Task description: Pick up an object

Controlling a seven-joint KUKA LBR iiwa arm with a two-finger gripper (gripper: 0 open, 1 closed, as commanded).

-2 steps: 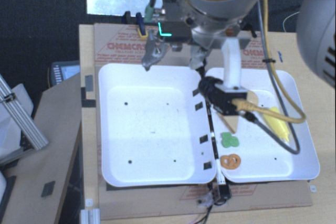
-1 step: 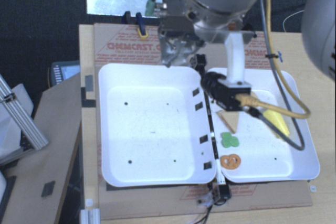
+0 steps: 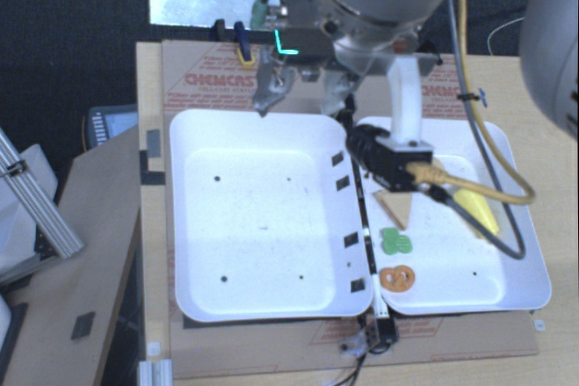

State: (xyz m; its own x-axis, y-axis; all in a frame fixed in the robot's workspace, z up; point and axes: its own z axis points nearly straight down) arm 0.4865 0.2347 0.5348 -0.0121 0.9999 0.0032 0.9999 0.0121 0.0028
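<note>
The right bin (image 3: 507, 285) holds a yellow banana-shaped piece (image 3: 477, 209), a tan wedge (image 3: 395, 209), a small green item (image 3: 394, 241) and an orange pretzel-shaped item (image 3: 396, 277). My gripper (image 3: 303, 97) hangs over the far edge of the left bin (image 3: 194, 285), near the divider between the bins. Its two fingers (image 3: 269, 95) stand apart, open, with nothing between them. The gripper is well behind and to the left of all the objects.
A black block with a yellow cable (image 3: 391, 163) hangs from the arm over the right bin's far left part, partly covering it. Black clips (image 3: 348, 240) line the ridge between the bins. Cardboard (image 3: 217, 77) lies under both bins.
</note>
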